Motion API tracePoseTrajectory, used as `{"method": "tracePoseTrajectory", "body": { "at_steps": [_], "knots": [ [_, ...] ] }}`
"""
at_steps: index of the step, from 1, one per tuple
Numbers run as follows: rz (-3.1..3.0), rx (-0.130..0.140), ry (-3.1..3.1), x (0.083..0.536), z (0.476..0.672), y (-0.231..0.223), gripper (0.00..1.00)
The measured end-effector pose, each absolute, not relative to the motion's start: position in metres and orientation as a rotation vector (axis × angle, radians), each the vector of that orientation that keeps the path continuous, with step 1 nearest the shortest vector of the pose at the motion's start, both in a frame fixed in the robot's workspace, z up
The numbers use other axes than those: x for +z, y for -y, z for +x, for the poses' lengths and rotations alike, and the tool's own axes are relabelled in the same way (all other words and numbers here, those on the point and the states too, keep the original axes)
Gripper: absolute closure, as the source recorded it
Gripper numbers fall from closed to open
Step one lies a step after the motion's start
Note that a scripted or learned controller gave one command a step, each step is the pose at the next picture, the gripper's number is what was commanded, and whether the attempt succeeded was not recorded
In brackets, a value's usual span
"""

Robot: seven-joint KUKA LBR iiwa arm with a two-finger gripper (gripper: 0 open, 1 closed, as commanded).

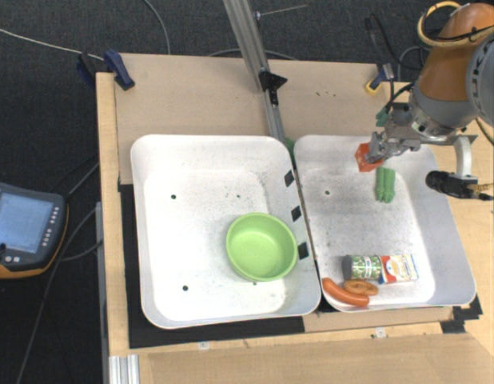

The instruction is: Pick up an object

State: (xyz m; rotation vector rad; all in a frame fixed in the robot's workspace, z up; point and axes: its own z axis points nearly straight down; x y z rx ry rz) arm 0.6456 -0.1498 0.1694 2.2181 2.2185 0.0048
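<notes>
- Camera view places the two-finger gripper (380, 155) over the far part of the right white bin (439, 238), just above a green ridged plastic cylinder (384, 185).
- We cannot tell the gripper's state; a small orange-red object (364, 158) sits against it, held or merely adjacent.
- We recommend descending vertically, centred on 1 object, before closing.
- Near the front rim lie 3 items: a red-orange plastic sausage (345, 293), a green-labelled can (364, 267) and a small printed carton (399, 269), well apart from the gripper.
- A light-green plastic bowl (261, 247) sits in the left white bin (163, 214).
- We judge the far bin wall the nearest obstruction.
</notes>
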Motion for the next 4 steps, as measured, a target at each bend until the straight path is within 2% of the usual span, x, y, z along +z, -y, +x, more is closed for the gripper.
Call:
{"method": "tracePoseTrajectory", "body": {
  "at_steps": [1,2,3,4],
  "knots": [
    [2.219,0.004,-2.219,0.213,0.648,0.154,1.0],
    [2.22,0.002,-2.22,0.232,0.648,0.154,1.0],
    [2.218,0.001,-2.226,0.223,0.64,0.103,1.0],
    [2.217,0.002,-2.227,0.226,0.641,0.048,1.0]
  ]
}}
